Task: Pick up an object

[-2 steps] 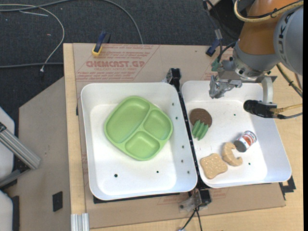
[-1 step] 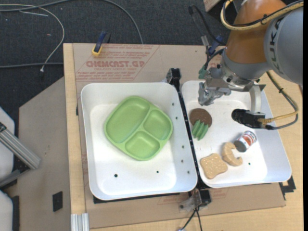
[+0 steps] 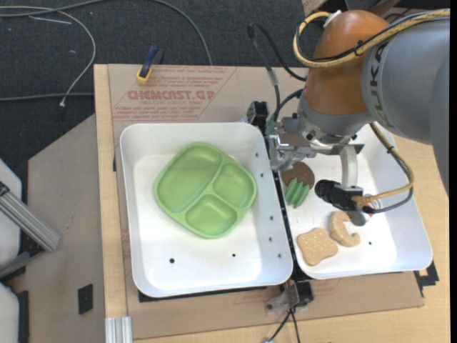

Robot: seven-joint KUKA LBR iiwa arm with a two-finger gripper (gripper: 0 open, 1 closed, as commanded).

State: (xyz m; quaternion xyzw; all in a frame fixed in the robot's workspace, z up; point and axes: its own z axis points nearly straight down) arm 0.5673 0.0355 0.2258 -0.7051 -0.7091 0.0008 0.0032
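Observation:
My gripper [image 3: 288, 157] hangs under the orange wrist band, low over the left edge of the right bin [image 3: 400, 213]. Right below it lie a brown round disc [image 3: 301, 173] and a green ridged piece [image 3: 295, 191], both partly hidden by the gripper body. Whether it touches them I cannot tell. Nearer the bin's front lie a tan toast-shaped piece [image 3: 316, 245] and a tan bitten ring [image 3: 344, 230].
A green divided plate [image 3: 206, 189] lies in the left bin [image 3: 143, 256]. A black fitting with a yellow cable [image 3: 340, 194] hangs from the arm over the right bin. The bins' shared wall [image 3: 275, 199] runs just left of the gripper.

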